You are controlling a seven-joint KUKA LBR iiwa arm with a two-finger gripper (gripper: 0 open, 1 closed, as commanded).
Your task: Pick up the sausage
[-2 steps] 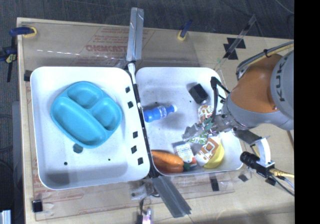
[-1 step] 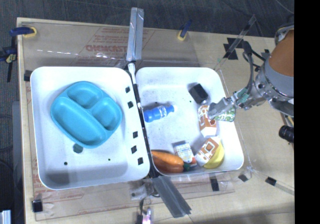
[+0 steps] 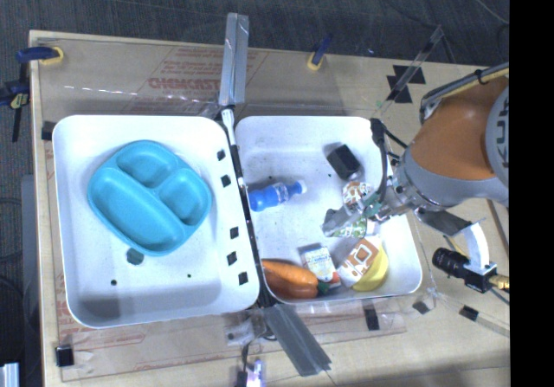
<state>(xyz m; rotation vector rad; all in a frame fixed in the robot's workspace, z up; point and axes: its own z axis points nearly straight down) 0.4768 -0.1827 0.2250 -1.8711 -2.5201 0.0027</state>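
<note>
Surface (image 3: 363, 82): I see a tan board at the frame's centre, bearing two white bins side by side.
Sausage (image 3: 291, 280): I read it as the orange-brown oblong lying at the lower edge of the right bin (image 3: 286, 138), near its lower left corner, lengthwise along the bin wall. Nothing grips it.
Small packets (image 3: 318, 261): just right of the sausage, touching or nearly touching it, I make out a pale wrapped item with red and green print.
Banana (image 3: 374, 274): a yellow curved piece sits in the lower right corner of the right bin, with an orange-and-white carton (image 3: 357, 259) lying against it.
Pincer (image 3: 353, 219): it hangs over the right-centre of the right bin, above the carton and well right of the sausage. I cannot tell from this view how far it stands open, nor whether it has hold of anything; the clutter beneath it blurs with it.
Arm (image 3: 459, 143): grey with an orange band, coming in from the frame's right edge.
Blue bottle (image 3: 274, 195): lying on its side at the left-centre of the right bin, cap pointing right.
Black block (image 3: 344, 160): in the upper right part of the right bin, apart from the rest.
Left bin (image 3: 78, 290): it holds a turquoise divided tray (image 3: 149, 195), tilted, in its upper middle.
</note>
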